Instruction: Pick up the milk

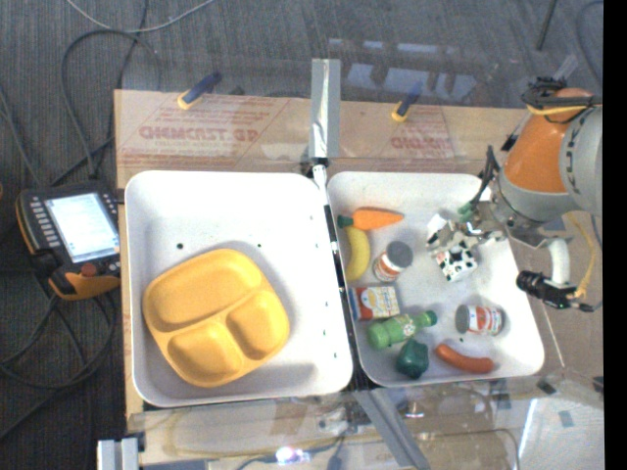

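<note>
1. The left bin [137, 213] lies touching the right bin along their shared middle wall and holds a yellow divided tray [216, 314].
2. The right bin [416, 186] is the landmark for everything below.
3. The arm [549, 160], grey with an orange band, comes over the right bin's far right corner.
4. The gripper [453, 235] hangs in the bin's upper right part; whether its fingers are parted or clenched cannot be told.
5. The milk [456, 260], a small carton with black cow patches, sits just below the gripper, right of the bin's centre; no grasp is visible.
6. A banana [359, 253] lies along the bin's left wall, a carrot [377, 218] above it.
7. A green bottle [400, 329] lies low in the bin, a red sausage [465, 359] near the bottom right corner.
8. A tin [480, 319] lies just above the sausage.
</note>
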`<state>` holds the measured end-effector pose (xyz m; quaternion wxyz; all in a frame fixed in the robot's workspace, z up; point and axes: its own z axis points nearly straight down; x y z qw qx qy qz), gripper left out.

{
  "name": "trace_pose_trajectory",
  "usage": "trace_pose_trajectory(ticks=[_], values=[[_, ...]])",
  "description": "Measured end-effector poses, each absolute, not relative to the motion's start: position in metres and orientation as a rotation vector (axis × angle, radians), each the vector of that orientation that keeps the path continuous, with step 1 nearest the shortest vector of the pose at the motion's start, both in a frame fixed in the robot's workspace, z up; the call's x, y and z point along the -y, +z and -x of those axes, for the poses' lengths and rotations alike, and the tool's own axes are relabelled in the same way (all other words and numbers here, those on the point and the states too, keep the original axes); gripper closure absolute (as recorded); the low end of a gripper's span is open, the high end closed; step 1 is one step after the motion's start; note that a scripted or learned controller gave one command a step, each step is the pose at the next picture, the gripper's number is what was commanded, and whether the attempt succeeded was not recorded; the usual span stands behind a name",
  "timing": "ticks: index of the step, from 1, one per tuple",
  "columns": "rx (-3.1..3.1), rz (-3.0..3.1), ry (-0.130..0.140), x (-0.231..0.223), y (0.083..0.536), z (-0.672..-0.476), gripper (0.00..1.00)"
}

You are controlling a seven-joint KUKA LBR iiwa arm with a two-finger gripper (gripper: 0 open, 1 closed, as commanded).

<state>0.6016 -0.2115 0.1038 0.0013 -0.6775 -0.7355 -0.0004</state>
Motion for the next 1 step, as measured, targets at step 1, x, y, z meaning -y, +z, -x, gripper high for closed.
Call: trace_pose_trajectory(ticks=[1], values=[[2.137,2.299,0.004,0.1657,0.1792,-0.5798,1.00]])
